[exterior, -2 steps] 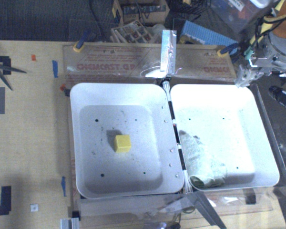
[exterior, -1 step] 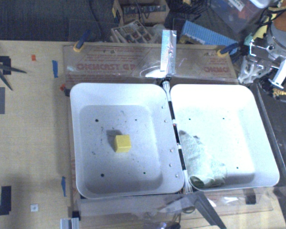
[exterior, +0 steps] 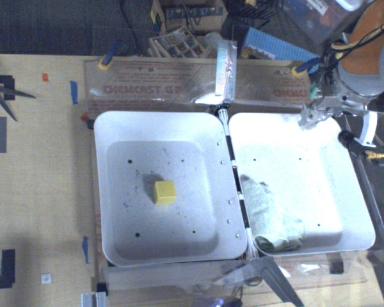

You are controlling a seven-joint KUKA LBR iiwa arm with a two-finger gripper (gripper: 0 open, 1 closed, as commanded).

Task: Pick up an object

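A small yellow block [exterior: 165, 192] lies near the middle of the left bin [exterior: 115, 139]. In the right bin [exterior: 320, 165], a rolled grey-white cloth [exterior: 271, 215] rests along the left wall and reaches the front left corner. My gripper [exterior: 312, 115] hangs over the back edge of the right bin, near its far right corner. It is well apart from both the cloth and the block. The grey arm with its orange band [exterior: 369, 25] comes in from the upper right.
A metal divider [exterior: 233, 171] runs between the two bins. Clear plastic panels [exterior: 160, 85] stand behind the bins, with cables and boxes beyond them. Wooden bench surface [exterior: 38, 184] lies to the left.
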